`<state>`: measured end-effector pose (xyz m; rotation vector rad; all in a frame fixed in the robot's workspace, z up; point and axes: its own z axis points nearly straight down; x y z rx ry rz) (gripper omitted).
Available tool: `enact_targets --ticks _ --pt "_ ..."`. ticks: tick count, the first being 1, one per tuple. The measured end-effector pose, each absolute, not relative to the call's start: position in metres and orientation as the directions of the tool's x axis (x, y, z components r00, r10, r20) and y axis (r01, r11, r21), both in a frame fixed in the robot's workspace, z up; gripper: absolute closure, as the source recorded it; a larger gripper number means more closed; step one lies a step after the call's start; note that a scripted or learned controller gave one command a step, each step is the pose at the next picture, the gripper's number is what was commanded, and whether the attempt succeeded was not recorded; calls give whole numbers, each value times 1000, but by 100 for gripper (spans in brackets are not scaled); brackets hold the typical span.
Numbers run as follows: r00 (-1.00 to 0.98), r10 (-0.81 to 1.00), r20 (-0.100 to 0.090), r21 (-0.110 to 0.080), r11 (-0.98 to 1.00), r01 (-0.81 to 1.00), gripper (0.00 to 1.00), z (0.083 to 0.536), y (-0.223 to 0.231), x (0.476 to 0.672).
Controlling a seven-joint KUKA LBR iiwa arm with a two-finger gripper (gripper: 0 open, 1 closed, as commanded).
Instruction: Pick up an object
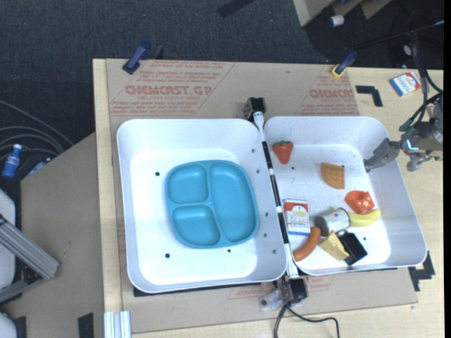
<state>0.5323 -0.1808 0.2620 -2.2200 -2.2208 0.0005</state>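
Brown surface (211,83) printed twice with "CHEMCAST" in red, far side. Left white bin (141,146) holding a blue three-compartment plate (210,203). Right white bin (377,136) holding toy food: strawberry (282,151) far left, bread wedge (334,174) at centre, tomato (360,201) touching a banana (365,218), small red-and-white carton (297,215) with unreadable print, sausage (307,245), cheese wedge (331,246) beside a black block (352,247). Gripper (384,153) over the right rim, holding nothing; fingers' spread impossible to tell.

Even overhead light, soft shadows, mild blur, slight graininess
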Motion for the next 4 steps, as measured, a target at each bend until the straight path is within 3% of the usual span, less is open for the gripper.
enact_targets --ticks 1,2,3,4 --pt "1 1000 1 -4 0 1000 0 98 -199 551" --pt "1 1000 0 1 -1 1000 100 110 -200 553" --pt "1 1000 0 1 -1 1000 0 110 -200 553" --pt "-2 1000 1 0 2 1000 0 85 -171 628"
